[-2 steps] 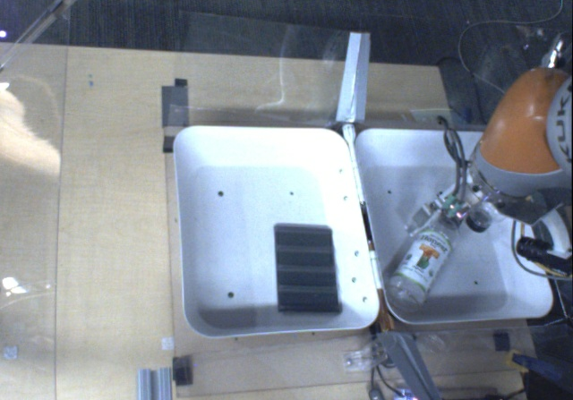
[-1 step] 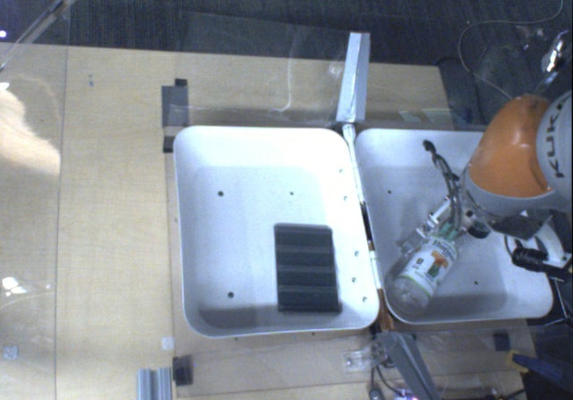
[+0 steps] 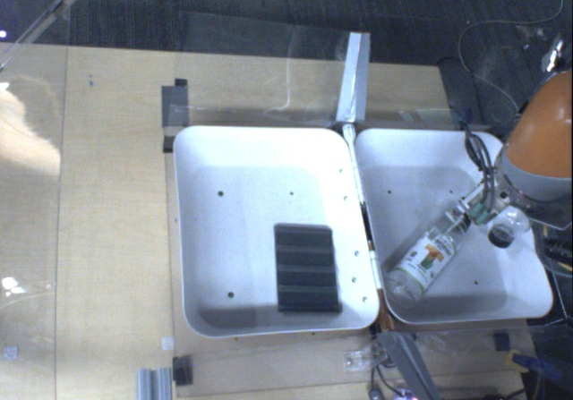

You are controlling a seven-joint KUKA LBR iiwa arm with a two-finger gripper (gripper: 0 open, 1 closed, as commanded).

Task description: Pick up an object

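Bottle (image 3: 427, 260) lies down-left of my pincer (image 3: 474, 210), its long axis running on a diagonal from the cap end, touching or just beside my fingertips, down to its base near the right bin's (image 3: 394, 157) front-left corner. Whether I am clenched on the neck or released I cannot tell; the tips blur into the cap there. My arm (image 3: 544, 143) comes in from the right, wrist angled down-left along much the same line as the bottle. Well apart to my left, a black ribbed block (image 3: 306, 268) sits in the left bin (image 3: 206, 210).

Wood bench (image 3: 107, 237) w/ two white bins (image 3: 192, 237)
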